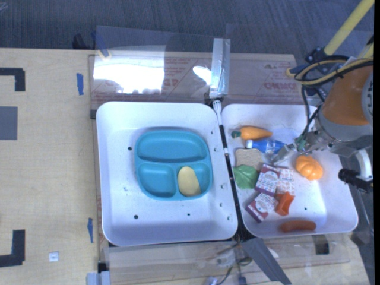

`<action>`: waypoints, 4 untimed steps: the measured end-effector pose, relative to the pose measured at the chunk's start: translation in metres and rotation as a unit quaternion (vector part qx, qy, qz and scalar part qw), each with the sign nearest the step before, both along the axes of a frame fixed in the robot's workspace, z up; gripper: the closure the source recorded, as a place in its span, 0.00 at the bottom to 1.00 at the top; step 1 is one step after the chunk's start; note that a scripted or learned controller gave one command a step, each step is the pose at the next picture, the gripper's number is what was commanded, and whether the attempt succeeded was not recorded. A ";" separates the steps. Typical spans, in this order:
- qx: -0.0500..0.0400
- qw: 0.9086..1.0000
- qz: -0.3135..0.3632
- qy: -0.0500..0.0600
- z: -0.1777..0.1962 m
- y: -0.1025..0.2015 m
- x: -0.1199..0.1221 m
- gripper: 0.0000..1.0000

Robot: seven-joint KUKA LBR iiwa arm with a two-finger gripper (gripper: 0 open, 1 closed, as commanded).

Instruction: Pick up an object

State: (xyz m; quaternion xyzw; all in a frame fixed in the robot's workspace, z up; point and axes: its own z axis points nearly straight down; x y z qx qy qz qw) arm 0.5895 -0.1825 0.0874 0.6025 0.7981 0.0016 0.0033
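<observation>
The right bin holds several toy foods. An orange carrot lies at the back, with a blue bottle-like item just in front of it. A slice of bread and a green piece lie by the left wall. Two printed packets, a small red-orange piece and a red sausage sit nearer the front. A small orange pumpkin rests at the right. My gripper hangs low between the blue item and the pumpkin.
The left bin bears a blue divided tray with a yellow oval fruit in its front right compartment. A ridge divides the two bins. The arm's orange band and cables overhang the right bin's back corner.
</observation>
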 end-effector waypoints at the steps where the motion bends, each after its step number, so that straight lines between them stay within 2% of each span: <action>1: 0.000 1.000 0.026 0.000 -0.001 0.022 0.009 0.00; 2: -0.004 0.998 0.066 0.000 0.000 0.068 0.050 0.00; 3: -0.003 0.998 0.066 -0.003 0.012 0.069 0.052 1.00; 4: 0.001 1.000 -0.017 -0.001 0.101 0.135 0.056 1.00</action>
